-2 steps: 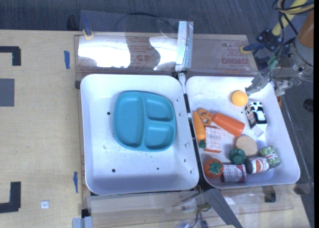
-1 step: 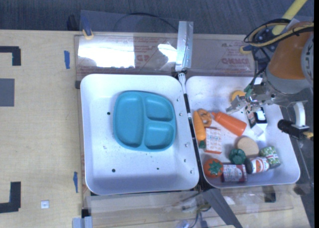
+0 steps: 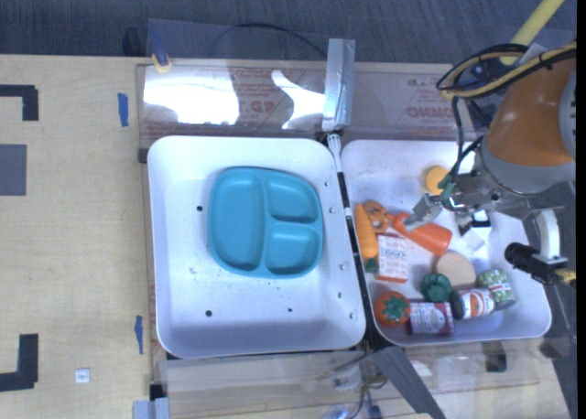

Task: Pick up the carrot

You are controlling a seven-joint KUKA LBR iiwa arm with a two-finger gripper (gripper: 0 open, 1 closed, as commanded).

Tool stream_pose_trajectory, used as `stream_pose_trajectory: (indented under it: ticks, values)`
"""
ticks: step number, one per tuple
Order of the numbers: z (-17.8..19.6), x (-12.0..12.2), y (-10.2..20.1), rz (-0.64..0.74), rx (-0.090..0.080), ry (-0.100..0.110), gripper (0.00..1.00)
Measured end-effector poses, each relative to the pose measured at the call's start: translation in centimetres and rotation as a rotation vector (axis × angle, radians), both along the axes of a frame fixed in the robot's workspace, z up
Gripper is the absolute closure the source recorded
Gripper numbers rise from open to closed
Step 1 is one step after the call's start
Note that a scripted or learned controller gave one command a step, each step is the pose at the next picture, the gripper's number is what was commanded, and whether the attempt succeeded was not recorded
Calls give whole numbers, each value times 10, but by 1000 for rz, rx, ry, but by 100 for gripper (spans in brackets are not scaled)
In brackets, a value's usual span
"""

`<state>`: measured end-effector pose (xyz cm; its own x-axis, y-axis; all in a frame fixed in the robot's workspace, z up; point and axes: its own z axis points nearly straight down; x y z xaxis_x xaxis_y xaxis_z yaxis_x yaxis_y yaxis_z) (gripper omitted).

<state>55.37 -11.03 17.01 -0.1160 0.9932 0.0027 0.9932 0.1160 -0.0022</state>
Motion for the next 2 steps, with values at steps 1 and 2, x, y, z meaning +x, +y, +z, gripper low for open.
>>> stream_pose_trajectory:
  ticks: [1, 2]
  values:
    - [-71, 18, -23, 71, -3, -13, 0]
    - [29, 31, -59, 69, -6, -10, 0]
